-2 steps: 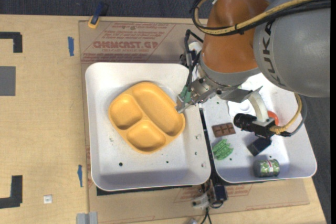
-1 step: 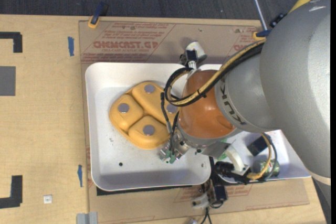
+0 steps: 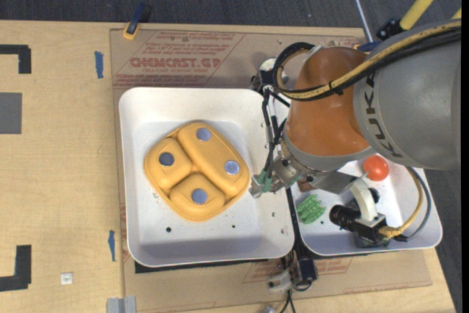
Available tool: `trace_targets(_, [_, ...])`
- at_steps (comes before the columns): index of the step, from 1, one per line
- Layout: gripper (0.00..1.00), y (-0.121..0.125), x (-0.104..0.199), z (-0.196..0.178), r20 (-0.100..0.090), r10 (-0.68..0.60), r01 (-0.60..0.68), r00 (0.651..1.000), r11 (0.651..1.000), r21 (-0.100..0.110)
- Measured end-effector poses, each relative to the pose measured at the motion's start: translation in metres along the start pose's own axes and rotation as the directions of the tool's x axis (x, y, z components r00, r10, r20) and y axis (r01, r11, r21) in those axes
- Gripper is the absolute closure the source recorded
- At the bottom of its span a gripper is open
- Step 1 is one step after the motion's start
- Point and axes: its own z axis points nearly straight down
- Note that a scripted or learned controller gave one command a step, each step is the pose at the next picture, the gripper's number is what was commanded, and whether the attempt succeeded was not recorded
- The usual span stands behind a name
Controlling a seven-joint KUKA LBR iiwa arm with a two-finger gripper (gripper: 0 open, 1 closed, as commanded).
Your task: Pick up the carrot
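Yellow three-lobed toy point(image 3: 196, 171) (blue dots on top) in left bin point(image 3: 139, 157)

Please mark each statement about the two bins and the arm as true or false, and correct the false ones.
1. A yellow object with three blue dots lies in the left bin. True.
2. The carrot lies in the left bin. False: its orange part shows in the right bin, beside the arm.
3. A green piece lies in the right bin. True.
4. The arm reaches in from the view's left. False: it comes from the right.
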Motion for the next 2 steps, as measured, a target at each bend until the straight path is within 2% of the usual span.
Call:
trace_targets(1, [1.00,0.051,0.057,-0.026,0.000,-0.107,0.107,0.994,0.994,-0.001])
trace_targets(2, [1.00,0.034,0.064,-0.010,-0.002,0.034,-0.034,0.999,0.999,0.003])
